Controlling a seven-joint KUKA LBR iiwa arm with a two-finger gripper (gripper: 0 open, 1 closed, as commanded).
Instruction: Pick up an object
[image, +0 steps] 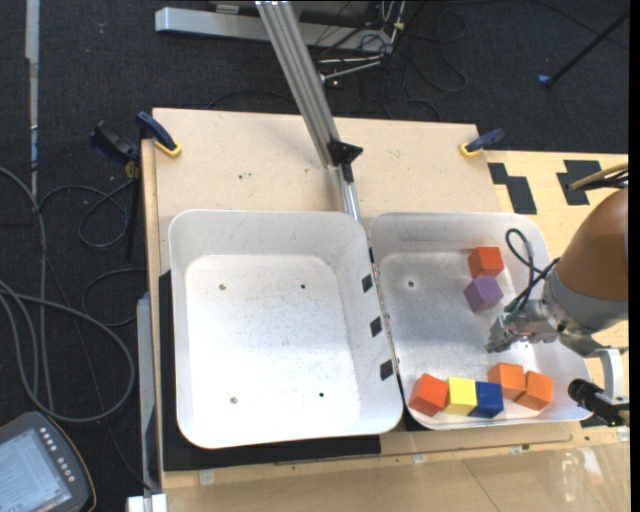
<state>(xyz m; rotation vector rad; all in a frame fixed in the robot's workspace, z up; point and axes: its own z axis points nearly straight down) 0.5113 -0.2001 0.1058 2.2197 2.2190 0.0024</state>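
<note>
The claw (503, 335) hangs near the small purple block (483, 292); I cannot tell its grip. It could knock the block away.

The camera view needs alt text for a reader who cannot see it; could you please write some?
A grey robot arm reaches from the right into the right white bin, its tool low between a purple block and a cluster of orange, yellow and blue blocks along the near wall. Another orange block lies farther back, beside the left bin.
</note>
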